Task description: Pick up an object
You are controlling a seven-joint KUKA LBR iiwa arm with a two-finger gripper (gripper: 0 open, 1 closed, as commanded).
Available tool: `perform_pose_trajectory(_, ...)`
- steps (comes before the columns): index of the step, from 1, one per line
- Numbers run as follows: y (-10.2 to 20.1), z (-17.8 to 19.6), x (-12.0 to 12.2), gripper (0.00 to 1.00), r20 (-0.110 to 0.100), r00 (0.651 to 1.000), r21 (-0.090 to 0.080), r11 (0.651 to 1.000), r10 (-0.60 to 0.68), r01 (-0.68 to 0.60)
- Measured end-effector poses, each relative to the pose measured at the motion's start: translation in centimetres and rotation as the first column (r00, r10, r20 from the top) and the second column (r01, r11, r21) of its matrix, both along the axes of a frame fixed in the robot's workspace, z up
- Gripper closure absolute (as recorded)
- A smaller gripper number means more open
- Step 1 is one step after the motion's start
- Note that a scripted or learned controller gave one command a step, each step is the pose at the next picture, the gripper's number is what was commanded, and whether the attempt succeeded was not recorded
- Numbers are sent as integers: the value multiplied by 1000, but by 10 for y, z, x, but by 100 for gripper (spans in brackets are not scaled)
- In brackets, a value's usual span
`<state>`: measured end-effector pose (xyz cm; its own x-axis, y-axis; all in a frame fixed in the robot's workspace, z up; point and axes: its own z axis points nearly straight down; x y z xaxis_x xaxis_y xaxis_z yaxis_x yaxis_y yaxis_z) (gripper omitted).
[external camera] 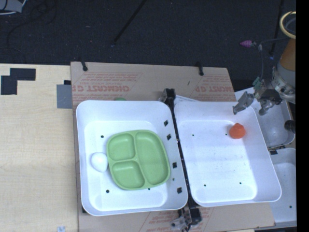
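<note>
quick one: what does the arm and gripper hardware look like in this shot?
The arm shows an orange band, with a pale ring above it and a light grey wrist section below. The gripper is grey metal with two dark-tipped fingers. Thin dark cables run beside it, one carrying a small purple tag.

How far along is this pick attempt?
Nothing looks picked yet. The gripper sits open over the right bin's upper right corner, apart from the small orange ball. Closing on an object and lifting it remain.
</note>
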<state>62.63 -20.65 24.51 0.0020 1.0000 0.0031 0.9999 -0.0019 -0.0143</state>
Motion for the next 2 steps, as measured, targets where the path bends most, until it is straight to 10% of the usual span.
perform_pose_trajectory(2,7,-39,-3,0,8,1000,-1,1000,1,-1)
